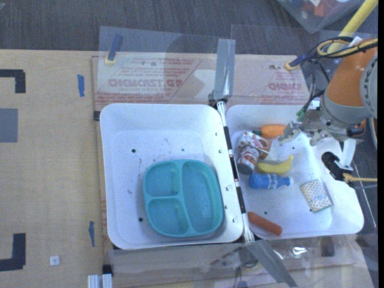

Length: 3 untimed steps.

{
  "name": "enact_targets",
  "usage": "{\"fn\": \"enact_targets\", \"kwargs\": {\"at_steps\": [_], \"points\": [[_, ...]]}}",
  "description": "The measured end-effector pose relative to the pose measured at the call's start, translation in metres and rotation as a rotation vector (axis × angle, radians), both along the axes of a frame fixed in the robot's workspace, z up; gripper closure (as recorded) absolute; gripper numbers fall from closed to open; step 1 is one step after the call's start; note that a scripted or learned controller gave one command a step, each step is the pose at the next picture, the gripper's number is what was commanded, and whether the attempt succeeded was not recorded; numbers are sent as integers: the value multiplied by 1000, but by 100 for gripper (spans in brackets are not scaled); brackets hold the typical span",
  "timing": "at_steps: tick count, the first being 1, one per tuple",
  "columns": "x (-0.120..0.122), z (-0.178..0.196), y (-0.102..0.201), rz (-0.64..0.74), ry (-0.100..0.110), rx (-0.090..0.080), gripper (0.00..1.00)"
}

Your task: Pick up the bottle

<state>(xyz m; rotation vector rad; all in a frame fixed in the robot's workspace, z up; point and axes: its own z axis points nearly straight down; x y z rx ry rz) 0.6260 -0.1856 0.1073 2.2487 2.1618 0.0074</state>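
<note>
Blue plastic marks the bottle point(269, 181), which lies on its side near the middle of the right-hand bin point(354, 218), one of two shallow white bins set side by side on a pale wooden surface point(48, 161). A yellow banana point(276, 165) lies just above the bottle, close enough that the two seem to touch. Beside the banana, toward the wall between the bins, sits a crumpled red and white wrapper point(251, 147), with an orange object point(273, 131) just behind it. A red-orange sausage-shaped toy point(264, 223) lies near the front edge, and a small speckled sponge point(315, 194) rests to the right of the bottle. The left bin point(120, 131) holds a teal divided tray point(182, 198). The grey arm with its orange band point(351, 80) reaches in from the right, and the claw point(309, 131) hangs over the back of the right bin, near the orange object and well apart from the bottle; nothing is seen between its fingers, and whether they are spread or pressed together cannot be told from this angle. The bottle has not been grasped. The likely trouble ahead is crowding: coming down on the bottle could catch the banana instead, or nudge the round bottle so it rolls away.
</note>
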Motion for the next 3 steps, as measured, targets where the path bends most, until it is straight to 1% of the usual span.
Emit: {"fn": "enact_targets", "kwargs": {"at_steps": [1,2,3], "points": [[-63,-19,46,68,14,12,0],[-62,-8,44,63,7,10,100],[-14,77,66,-88,17,12,100]]}}
